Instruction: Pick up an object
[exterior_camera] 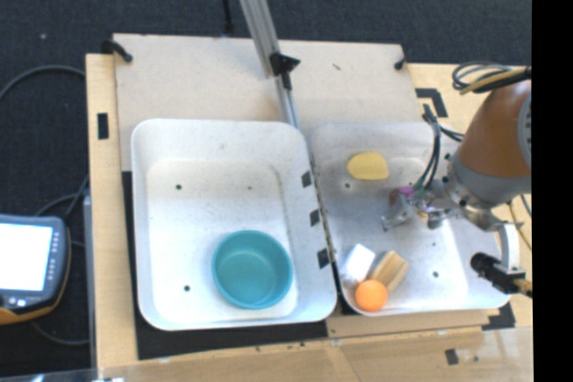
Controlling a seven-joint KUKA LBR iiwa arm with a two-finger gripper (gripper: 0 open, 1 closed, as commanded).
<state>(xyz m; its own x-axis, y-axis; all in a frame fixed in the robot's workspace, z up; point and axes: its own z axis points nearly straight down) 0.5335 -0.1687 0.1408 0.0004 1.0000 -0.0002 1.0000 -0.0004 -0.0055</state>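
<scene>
The right bin [448, 286] holds a flat yellow piece [368, 165] near its back, and a white block [359, 262], a tan wooden block [389, 268] and an orange ball [371, 295] clustered at its front left corner. My gripper [412, 212] hangs over the middle of this bin, its metal fingers [395, 216] pointing left, below and right of the yellow piece. Nothing shows between the fingers. A small purple spot sits by the wrist. The arm's orange band [497, 134] rises at the right.
The left bin [170, 148] contains a teal bowl [252, 268] near its front. A slanted metal pole [255, 4] stands behind the bins. A tablet-like device [27, 264] lies off the bench at far left. Cables trail near the arm at right.
</scene>
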